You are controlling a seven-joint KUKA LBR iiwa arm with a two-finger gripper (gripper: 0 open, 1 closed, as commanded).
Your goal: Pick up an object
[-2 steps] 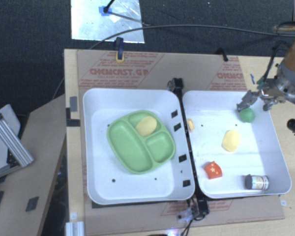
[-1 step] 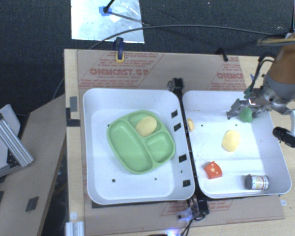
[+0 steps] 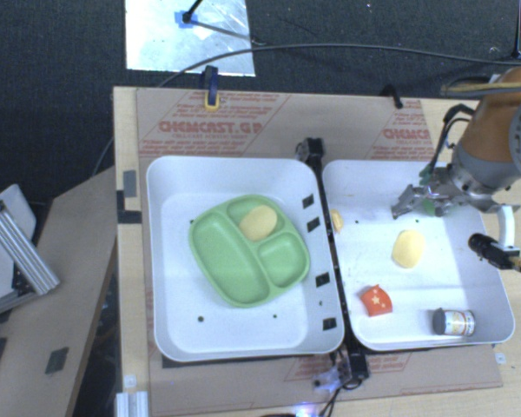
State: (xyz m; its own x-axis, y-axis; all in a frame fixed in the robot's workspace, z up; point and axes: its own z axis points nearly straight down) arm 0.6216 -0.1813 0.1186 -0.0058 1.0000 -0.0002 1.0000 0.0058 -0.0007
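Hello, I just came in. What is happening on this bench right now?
A grey robot arm reaches in from the right over the right bin. Its tool is low near the back of that bin, above a yellow object, with nothing visibly held. A red object and a small jar also lie there. In the left bin, a green tray holds another yellow piece.

We see our arm (image 3: pixel 504 137) as a rounded grey shell with an orange band above the wrist. Green-tinted cables loop beside it. Our tool (image 3: pixel 414 201) is grey metal, and a black stub juts out nearby.
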